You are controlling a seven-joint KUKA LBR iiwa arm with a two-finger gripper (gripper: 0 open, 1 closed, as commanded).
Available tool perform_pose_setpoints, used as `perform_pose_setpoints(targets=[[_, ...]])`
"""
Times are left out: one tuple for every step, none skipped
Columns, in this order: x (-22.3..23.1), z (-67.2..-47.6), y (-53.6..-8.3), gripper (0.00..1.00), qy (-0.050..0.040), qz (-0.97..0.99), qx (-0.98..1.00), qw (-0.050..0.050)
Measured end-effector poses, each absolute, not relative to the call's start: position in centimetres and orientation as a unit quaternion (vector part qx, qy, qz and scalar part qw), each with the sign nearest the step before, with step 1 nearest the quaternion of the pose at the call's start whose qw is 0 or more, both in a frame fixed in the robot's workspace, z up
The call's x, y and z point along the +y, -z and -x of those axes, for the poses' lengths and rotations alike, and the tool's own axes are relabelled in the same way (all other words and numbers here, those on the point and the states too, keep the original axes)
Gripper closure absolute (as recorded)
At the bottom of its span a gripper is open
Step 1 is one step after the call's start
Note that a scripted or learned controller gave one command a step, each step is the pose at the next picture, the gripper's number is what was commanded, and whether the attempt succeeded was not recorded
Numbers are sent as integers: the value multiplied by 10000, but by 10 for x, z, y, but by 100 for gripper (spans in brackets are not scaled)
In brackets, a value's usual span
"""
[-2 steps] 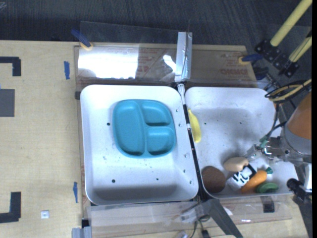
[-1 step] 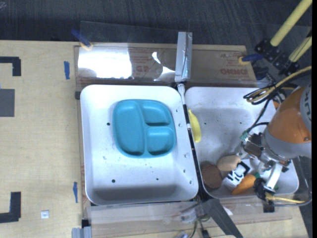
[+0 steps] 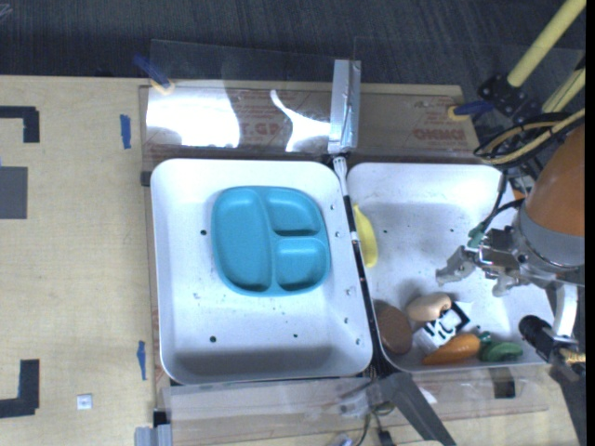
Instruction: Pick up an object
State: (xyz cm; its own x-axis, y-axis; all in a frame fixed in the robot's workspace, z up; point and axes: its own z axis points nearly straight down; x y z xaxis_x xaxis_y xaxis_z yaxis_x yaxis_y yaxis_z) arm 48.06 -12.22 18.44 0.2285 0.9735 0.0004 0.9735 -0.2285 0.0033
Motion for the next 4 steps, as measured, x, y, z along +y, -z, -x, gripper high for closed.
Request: perform_pose_setpoints(targets=[[-104,-482,-104,0,-25,-8008,5989,26],[-91,-535,-113,0,-3,-7797,6261,0],[-115,-494,-90,0,13,-7500,6615,-19],[-104,-564,-87,0,-20,-7806,6250,25]])
